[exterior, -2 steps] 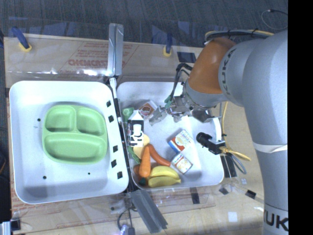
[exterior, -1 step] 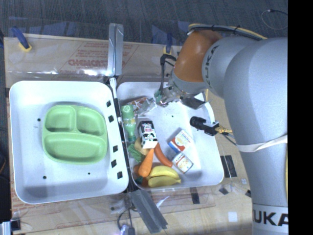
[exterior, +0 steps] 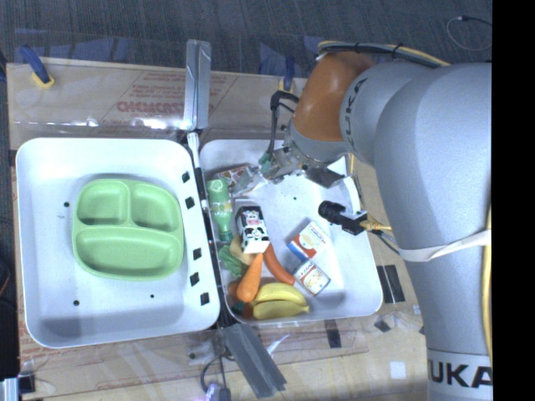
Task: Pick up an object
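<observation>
Crinkled clear-plastic packet [exterior: 238, 176] lies by the right bin's [exterior: 368, 295] back-left corner; your gripper [exterior: 276, 164] hangs at its edge; you cannot tell its state.

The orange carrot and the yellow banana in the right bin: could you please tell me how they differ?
The orange carrot is straight and tapered; the yellow banana is curved and blunt. The carrot stands roughly along the bin's left wall, while the banana lies across it, beside the near wall. Both sit in the right white bin's near-left corner, touching.
</observation>
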